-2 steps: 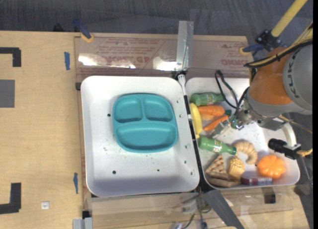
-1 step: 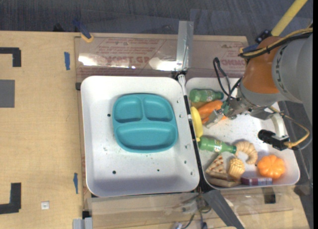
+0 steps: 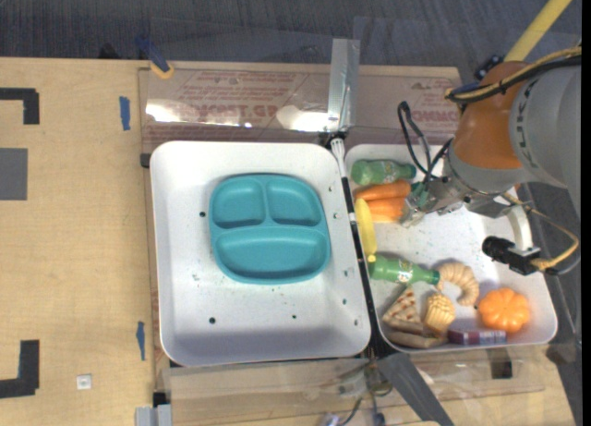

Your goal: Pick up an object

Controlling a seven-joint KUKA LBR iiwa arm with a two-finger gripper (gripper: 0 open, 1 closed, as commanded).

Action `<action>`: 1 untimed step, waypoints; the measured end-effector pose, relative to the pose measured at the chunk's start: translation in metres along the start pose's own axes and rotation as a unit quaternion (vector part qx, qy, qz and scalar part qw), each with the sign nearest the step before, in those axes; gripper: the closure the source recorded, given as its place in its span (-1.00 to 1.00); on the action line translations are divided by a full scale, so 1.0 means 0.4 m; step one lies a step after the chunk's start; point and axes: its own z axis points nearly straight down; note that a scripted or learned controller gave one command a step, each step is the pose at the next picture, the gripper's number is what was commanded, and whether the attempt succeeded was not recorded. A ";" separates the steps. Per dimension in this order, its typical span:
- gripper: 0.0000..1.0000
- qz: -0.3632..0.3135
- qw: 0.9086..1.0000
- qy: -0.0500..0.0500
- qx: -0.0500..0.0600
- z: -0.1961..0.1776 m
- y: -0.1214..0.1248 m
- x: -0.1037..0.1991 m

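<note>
You see the pincer (image 3: 417,204) low in the right bin (image 3: 536,322), at the end of a carrot (image 3: 383,202) near the bin's left wall. Whether it is open or closed on the carrot, you cannot tell. A green bottle (image 3: 380,172) lies just behind the carrot, a yellow banana (image 3: 367,230) beside it. Nearer the front are another green bottle (image 3: 403,273), a croissant (image 3: 459,280) and a small pumpkin (image 3: 504,310). The left bin (image 3: 175,304) holds a teal divided plate (image 3: 269,228).

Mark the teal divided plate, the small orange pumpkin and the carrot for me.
teal divided plate (image 3: 269,227): camera view, on its large lower compartment.
small orange pumpkin (image 3: 504,310): camera view, middle of its body.
carrot (image 3: 383,202): camera view, middle of its orange length.
</note>
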 end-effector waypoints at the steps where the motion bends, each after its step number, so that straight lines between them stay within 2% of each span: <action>1: -1.00 0.000 1.000 0.000 0.001 0.002 -0.001 0.001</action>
